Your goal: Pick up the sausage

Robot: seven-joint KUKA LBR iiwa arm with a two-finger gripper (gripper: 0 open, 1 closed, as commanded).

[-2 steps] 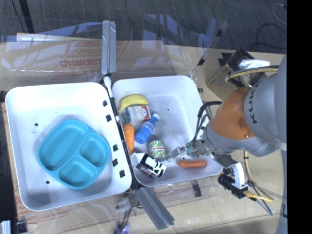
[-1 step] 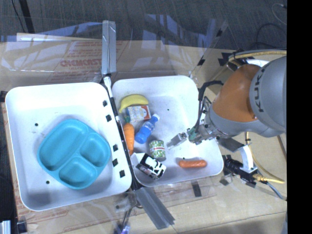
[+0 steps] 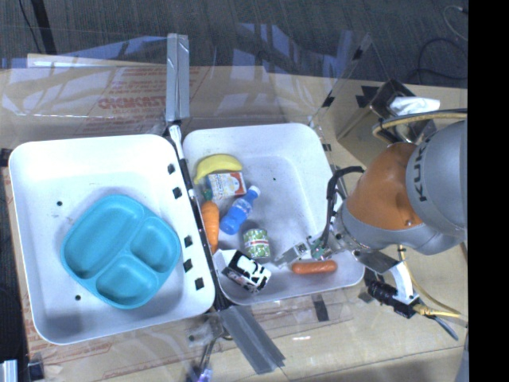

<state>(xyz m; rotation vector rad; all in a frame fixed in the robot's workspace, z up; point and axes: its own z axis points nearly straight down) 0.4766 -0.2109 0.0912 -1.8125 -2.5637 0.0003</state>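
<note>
The sausage (image 3: 314,267) lies at the front edge of the right bin (image 3: 270,138), touching nothing; just above it the gripper (image 3: 308,251) hangs low, how far it is open I cannot tell; a small can (image 3: 256,243), a blue bottle (image 3: 239,209), a carrot (image 3: 211,224) and a banana (image 3: 217,165) lie further left; the left bin (image 3: 48,165) holds a blue tray (image 3: 119,249).

You see the desk (image 3: 95,94), a pale wood-toned top with red print near 11 o'clock. Two white bins lie directly on it, touching: the left bin (image 3: 48,165) toward 9 o'clock, the right bin (image 3: 298,146) at centre, toward 3 o'clock.
</note>
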